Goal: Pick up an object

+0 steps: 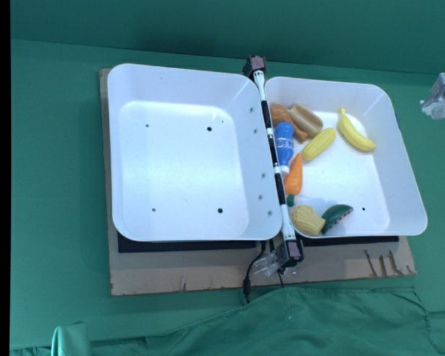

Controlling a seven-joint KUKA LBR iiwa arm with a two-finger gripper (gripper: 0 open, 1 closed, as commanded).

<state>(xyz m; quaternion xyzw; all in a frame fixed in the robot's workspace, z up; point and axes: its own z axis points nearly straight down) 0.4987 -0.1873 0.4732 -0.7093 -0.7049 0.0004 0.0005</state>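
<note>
we see two shallow, glossy white bins with rounded corners on a flat brown board over green cloth; the left bin has small dark holes in its floor. the right bin holds smooth plastic toy food: a curved yellow banana toward 1 o'clock, a bumpy yellow corn cob beside it, a tan hot dog bun at 11 o'clock, a blue bottle and a tapered orange carrot along the 9 o'clock wall, and a ridged yellow piece touching a dark green wedge near 6 o'clock. the gripper sits at the frame's 3 o'clock edge, outside the bin and well apart from the toys; we cannot tell its state.
</note>
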